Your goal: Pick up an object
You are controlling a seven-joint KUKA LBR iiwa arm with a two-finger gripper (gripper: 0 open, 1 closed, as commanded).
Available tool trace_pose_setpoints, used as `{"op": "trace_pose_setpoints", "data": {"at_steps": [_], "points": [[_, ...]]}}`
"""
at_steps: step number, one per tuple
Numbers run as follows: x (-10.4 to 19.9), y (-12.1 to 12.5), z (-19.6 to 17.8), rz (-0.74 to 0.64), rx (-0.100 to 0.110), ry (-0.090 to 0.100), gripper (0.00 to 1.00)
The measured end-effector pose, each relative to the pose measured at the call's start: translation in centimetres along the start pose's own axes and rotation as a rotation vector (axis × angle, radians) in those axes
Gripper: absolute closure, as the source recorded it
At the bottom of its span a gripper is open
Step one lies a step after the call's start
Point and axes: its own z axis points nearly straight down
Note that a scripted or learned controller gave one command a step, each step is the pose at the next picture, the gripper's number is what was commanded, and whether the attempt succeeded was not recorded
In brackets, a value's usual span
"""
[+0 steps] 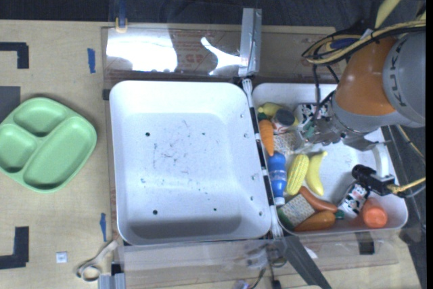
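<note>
We see the task's things heaped in the right-hand shallow white plastic bin (399,210): a yellow toy corn cob (297,173) touching a yellow toy banana (315,171), a blue plastic bottle with a white cap (277,176) along the bin's left wall, an orange toy carrot (267,137) just above it, a red toy sausage (318,199), an orange-red toy pepper (319,219), an orange ball-shaped toy (374,216) in the near right corner and a small black-and-white toy (352,198) beside it

The grey arm with its orange band (369,88) reaches in from the right and hangs over the far part of this bin, wrist turned down toward the pile. Its pincer (316,130) sits low just above the corn cob and banana; we cannot tell whether it is released or clenched, and nothing shows gripped in it

To the left lies the second shallow white plastic bin (135,105), its floor lightly scuffed. Further left on the pale wooden tabletop (54,37) rests a light green compartment plate (46,143). Yellow and black cables (338,44) loop behind the arm
</note>
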Motion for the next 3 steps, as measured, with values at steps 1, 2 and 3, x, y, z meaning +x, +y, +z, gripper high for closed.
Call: {"op": "trace_pose_setpoints", "data": {"at_steps": [1, 2, 3], "points": [[0.0, 0.0, 0.0, 0.000, 0.000, 0.000, 0.00], [-0.1, 0.1, -1.0, 0.003, -0.003, -0.001, 1.00], [0.7, -3.9, -1.5, -0.061, 0.024, 0.008, 1.00]]}}
